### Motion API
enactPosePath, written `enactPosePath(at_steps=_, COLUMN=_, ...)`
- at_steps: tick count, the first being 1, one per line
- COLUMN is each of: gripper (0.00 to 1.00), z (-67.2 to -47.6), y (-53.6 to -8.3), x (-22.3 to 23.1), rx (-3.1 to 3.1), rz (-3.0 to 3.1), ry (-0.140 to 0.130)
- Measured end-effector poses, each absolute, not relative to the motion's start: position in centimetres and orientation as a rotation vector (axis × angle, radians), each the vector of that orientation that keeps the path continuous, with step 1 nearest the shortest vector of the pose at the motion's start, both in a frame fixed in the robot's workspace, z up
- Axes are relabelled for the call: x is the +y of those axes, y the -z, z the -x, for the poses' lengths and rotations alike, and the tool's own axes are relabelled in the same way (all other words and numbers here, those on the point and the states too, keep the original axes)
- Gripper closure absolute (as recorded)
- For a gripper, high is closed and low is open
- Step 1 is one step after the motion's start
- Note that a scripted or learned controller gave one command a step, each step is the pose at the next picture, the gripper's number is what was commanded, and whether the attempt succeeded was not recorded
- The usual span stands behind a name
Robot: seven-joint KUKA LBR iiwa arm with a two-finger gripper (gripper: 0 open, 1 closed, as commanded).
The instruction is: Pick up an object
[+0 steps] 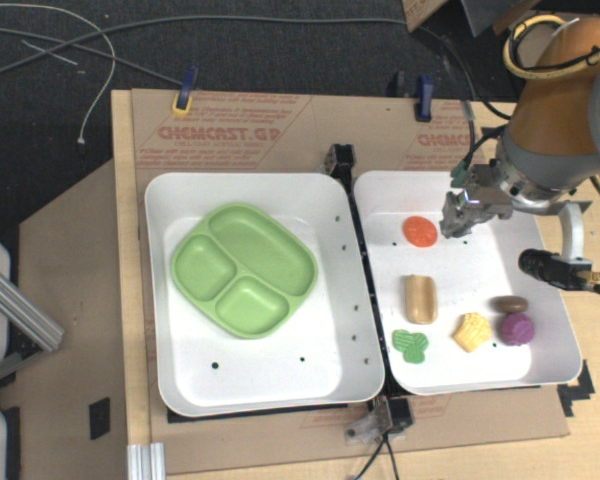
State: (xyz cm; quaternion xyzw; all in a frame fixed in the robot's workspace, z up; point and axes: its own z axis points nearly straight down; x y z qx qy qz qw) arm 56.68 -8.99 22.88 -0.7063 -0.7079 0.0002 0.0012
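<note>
In the right bin lie several small objects: an orange-red round one, a tan bread-like piece, a green leafy piece, a yellow piece, a brown piece and a purple one. My gripper hangs just right of the orange-red object, over the bin's back part. The arm comes in from the upper right. Nothing shows between the fingers.
The left bin holds a green divided plate. A black clamp sits between the bins at the back. Blue clips hold the cardboard base. Cables lie on the dark floor behind.
</note>
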Motion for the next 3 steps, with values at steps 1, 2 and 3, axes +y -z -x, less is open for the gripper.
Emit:
enactPosePath(at_steps=1, gripper=1.0, z=-56.4, y=-22.0, x=-4.2, rx=-2.223, rz=2.215, ry=-0.001)
enactPosePath(at_steps=2, gripper=1.0, z=-57.3, y=-22.5, x=1.4, rx=-2.228, rz=2.214, ry=0.003)
enactPosePath(at_steps=3, gripper=1.0, z=-56.8, y=-21.5, x=6.5, rx=-2.223, rz=2.215, ry=-0.003)
